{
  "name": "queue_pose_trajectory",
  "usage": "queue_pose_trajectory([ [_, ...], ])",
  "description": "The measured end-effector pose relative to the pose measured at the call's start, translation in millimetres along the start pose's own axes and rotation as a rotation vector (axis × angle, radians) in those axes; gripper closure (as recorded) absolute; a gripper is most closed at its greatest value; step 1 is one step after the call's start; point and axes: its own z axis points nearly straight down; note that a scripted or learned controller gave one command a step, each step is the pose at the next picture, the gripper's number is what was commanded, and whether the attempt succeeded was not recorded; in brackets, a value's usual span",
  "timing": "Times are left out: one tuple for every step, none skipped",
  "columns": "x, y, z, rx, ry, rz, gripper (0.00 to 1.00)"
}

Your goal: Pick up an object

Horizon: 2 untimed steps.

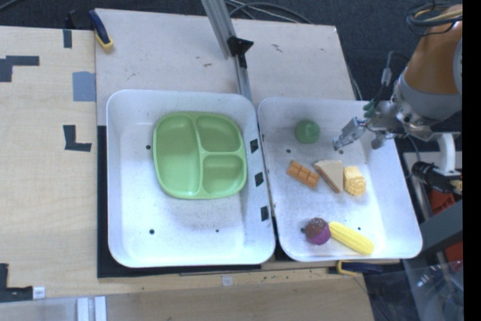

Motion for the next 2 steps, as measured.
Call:
queue_pose_trajectory([
  [0,0,0,0.0,0.0,0.0,0.0],
  [-6,-7,60,0.006,0.0,0.001,0.0],
])
